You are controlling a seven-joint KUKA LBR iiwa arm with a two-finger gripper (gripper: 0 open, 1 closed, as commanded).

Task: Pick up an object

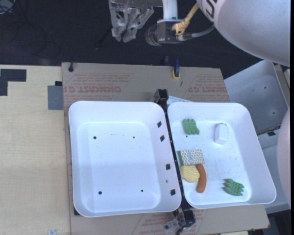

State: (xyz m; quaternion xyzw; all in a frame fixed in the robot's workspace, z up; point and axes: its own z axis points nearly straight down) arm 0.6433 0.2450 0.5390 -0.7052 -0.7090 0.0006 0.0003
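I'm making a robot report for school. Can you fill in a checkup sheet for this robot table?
Surface: brown board bearing two shallow white bins, left bin and right bin, side by side.
Job's things: all in the right bin: green piece, white piece, patterned square, yellow piece touching an orange sausage shape, second green piece.
Clutter: nothing seen.
Hand: hand is high above the board's far edge, away from the bins, holding nothing.
Cables: a grey hose near the wrist; dark wires at far left.
Surroundings: pale wooden bench, dark floor behind.
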